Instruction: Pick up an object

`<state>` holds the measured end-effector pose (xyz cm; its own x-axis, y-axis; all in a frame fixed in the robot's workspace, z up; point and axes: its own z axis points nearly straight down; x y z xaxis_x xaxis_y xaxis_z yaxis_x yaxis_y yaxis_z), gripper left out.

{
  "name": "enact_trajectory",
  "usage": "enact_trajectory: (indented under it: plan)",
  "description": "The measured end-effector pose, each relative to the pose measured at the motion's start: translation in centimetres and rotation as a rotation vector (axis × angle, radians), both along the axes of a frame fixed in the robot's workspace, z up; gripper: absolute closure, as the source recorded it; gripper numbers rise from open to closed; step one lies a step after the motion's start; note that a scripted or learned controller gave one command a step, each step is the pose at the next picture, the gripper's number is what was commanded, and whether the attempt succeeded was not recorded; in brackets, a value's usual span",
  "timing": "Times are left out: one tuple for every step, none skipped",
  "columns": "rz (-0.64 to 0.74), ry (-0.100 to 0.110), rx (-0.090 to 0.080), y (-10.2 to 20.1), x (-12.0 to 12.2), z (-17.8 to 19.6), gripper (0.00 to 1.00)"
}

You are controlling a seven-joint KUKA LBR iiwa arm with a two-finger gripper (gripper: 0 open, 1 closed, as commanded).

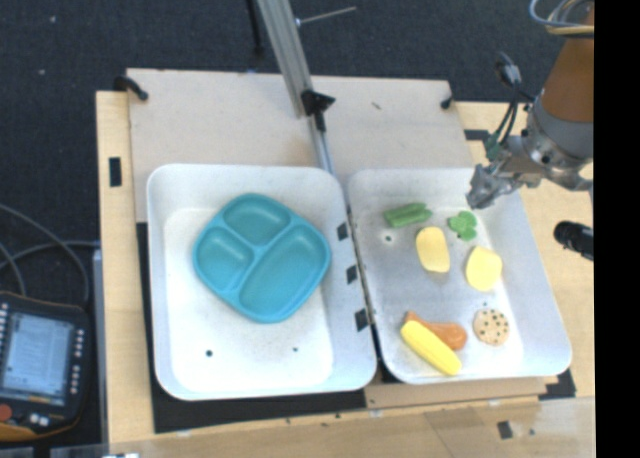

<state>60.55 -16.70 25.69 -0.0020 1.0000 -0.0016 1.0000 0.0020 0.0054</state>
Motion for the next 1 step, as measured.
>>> enact_trajectory:
  plan:
    - [0.005, 0.004, 0.003, 6.27, -0.4, -0.21, 1.0]
